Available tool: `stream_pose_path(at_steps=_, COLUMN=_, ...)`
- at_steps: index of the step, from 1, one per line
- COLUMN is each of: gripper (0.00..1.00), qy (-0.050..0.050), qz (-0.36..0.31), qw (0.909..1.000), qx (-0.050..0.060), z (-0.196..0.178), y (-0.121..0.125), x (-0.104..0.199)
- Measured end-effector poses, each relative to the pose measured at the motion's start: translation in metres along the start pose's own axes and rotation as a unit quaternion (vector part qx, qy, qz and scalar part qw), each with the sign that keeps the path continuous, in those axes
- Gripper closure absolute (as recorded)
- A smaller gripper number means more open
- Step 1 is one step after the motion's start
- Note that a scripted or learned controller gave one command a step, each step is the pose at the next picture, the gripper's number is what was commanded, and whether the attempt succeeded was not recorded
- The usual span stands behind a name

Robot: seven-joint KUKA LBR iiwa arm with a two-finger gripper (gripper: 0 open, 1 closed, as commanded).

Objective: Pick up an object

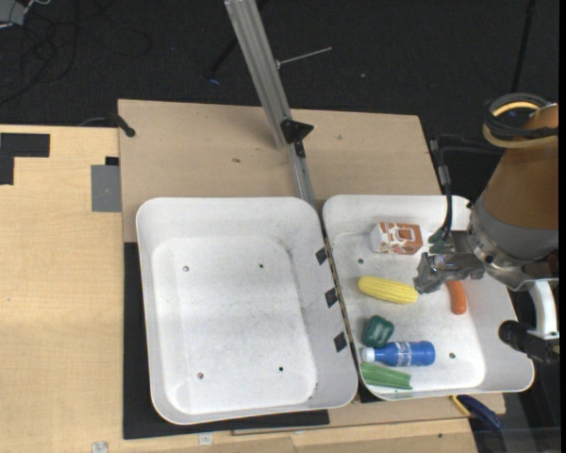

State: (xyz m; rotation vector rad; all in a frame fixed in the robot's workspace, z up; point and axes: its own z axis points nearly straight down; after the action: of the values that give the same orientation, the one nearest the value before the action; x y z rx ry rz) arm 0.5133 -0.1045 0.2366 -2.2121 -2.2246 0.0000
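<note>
The arm (521, 196) reaches in from the right, grey body with its orange band up top, and the gripper (434, 274) hangs low over the right-hand bin (509, 371). Its dark fingertips sit down near the bin floor, but from this angle the view does not let me tell whether they are spread or pinched, and nothing is visibly caught between them.

Closest to the tool is the yellow corn cob (389, 290), lying just to the gripper's left, its near end almost under the tips; contact cannot be made out. Just to the gripper's right and slightly toward the camera lies the small orange carrot (458, 297), close beside the tool. Beyond the gripper, toward the far wall of the bin and a little left, sits the red and white carton (397, 237), lying flat.

On the camera side of the gripper and to its left is the dark green pepper (378, 329). Just past that, nearer the camera, the blue bottle (400, 354) lies on its side with its white cap pointing left. Right against the bottle, nearest the front wall, is the flat green pea pod (387, 377).

Well off to the gripper's left, past the dividing rims, is the left-hand bin (160, 225). Both bins rest on the tan bench (208, 149), and a slanted metal rail (264, 74) rises behind them.
</note>
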Motion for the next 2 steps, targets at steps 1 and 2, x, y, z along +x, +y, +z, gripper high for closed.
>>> stream_pose_path(at_steps=1, gripper=1.0, qy=0.0, qz=0.001, qw=1.0, qx=0.001, z=0.002, y=-0.012, x=0.05)
stream_pose_path(at_steps=2, gripper=1.0, qy=0.0, qz=0.001, qw=1.0, qx=0.0, z=-0.004, y=-0.011, x=0.097)
